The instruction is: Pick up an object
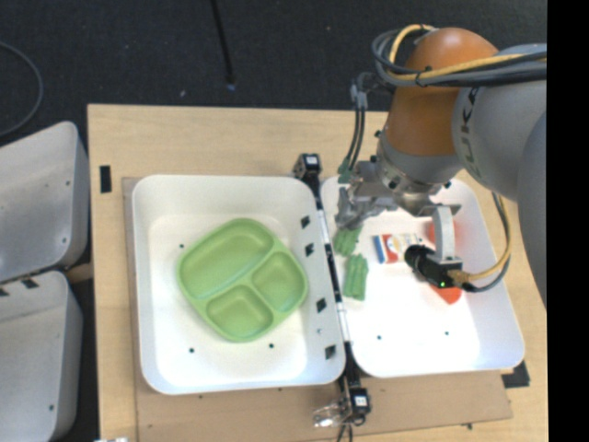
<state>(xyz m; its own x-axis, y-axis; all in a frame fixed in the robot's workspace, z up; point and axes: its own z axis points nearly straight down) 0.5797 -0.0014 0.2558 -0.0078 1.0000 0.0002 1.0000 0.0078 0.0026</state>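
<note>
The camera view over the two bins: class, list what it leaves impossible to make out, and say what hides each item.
- Hand: blurred and small, its state unreadable.
- Red, white and blue item: partly under the arm, too blurred to identify.
- Right bin: its far part covered by the arm.
- Green pieces: too small to identify.

The arm [497, 127] is smooth grey metal, thick and rounded, with a glossy orange band [428, 99] bulging above the wrist. Yellow and black cables [414, 58] loop over the top of the band, and another yellow-and-black cable [502, 238] curves down its side. Below sits a grey metal wrist block, with a small black unit [433, 265] showing a green light.
</note>
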